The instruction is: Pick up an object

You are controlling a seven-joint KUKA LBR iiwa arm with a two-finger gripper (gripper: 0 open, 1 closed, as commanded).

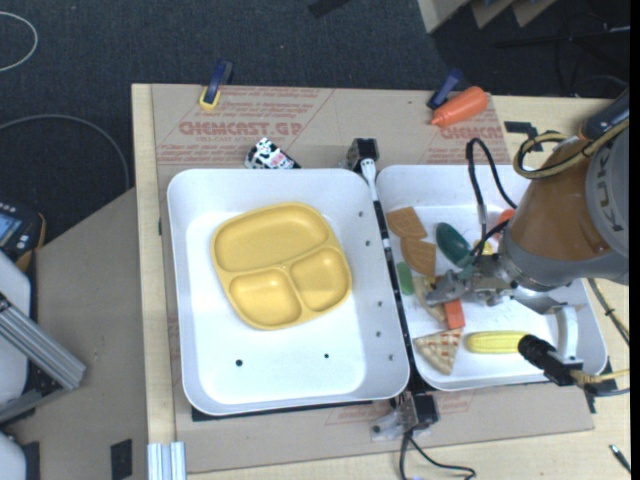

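The right bin (400,183) holds several toy foods: a brown toast slice (405,222), a second brown piece (422,257), a green stick (404,277), a dark green piece (451,238), an orange-red piece (455,315), a pizza wedge (438,350) and a yellow corn cob (497,343). My gripper (441,292) is down low in the middle of this bin. It sits just above the orange-red piece and beside the second brown piece. The wrist hides what lies under it, and nothing is visibly held.
The left bin (195,348) carries a yellow divided plate (281,265). On the bench behind the bins lie an orange clamp (460,106), a blue and yellow clamp (213,86) and a small black-and-white object (270,155). The arm's body covers the right bin's right side.
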